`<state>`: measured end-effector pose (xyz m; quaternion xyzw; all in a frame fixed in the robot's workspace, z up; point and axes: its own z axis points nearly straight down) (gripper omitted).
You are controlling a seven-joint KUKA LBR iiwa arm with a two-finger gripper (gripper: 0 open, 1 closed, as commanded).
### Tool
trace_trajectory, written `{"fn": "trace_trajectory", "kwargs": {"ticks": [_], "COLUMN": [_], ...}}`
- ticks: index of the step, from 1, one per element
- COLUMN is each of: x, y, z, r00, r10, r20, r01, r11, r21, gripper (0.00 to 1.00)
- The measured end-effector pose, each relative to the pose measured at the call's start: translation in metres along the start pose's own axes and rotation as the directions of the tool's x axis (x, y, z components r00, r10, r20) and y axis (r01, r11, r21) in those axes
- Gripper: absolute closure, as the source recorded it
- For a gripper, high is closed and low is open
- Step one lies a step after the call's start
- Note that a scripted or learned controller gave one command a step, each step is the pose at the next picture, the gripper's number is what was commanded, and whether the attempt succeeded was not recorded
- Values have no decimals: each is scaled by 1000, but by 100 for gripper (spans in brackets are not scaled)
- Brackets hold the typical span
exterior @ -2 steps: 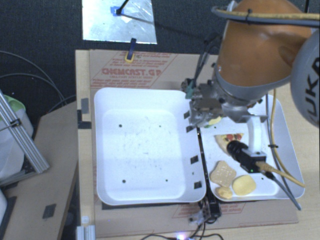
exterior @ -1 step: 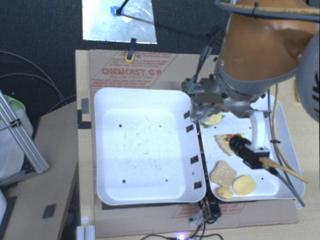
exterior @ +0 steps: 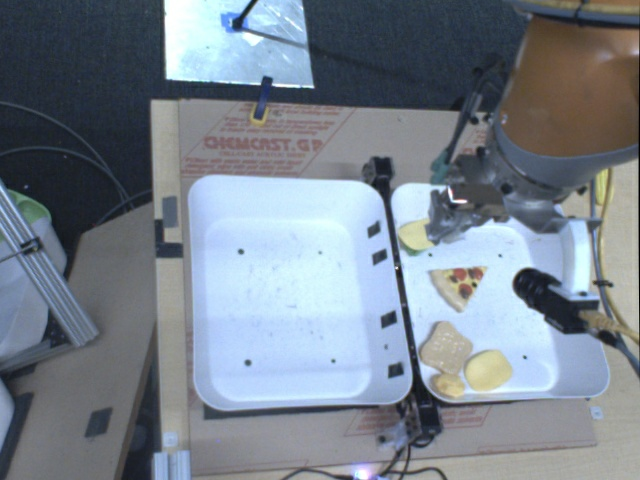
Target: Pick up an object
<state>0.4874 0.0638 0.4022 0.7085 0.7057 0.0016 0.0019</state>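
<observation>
On your desk [exterior: 110, 288] the two white bins sit side by side, and everything you could pick lies in the right bin [exterior: 510, 323]; the left bin [exterior: 290, 298] plays no part in this attempt. Judging by how things lie, the pick is not yet done: nothing is off the bin floor, so the grasp itself and the lift are what you have left. The arm [exterior: 580, 68] reaches in from the right, its orange band high over the far right corner, its wrist bent down toward the back left part of the right bin. The end effector [exterior: 447, 223] sits low there, right against the near edge of a pale yellow-green slice [exterior: 412, 236] that rests close to the divider between the bins. You cannot tell from this angle whether the end effector is open or closed, nor whether it has the slice, so treat that slice as the likely target and not as a held thing. The other pieces lie apart from it: a toy pizza slice [exterior: 459, 284] just in front, then a tan cracker-like piece [exterior: 445, 345], a round yellow piece [exterior: 488, 369] beside it, and a small yellow bit [exterior: 450, 387] at the front wall.
</observation>
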Motion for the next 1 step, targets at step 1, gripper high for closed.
{"fn": "trace_trajectory", "kwargs": {"ticks": [1], "x": [43], "y": [-2], "z": [70], "r00": [1000], "r10": [-10], "r20": [-1], "r01": [10], "r11": [1000], "r21": [9], "gripper": [100]}}
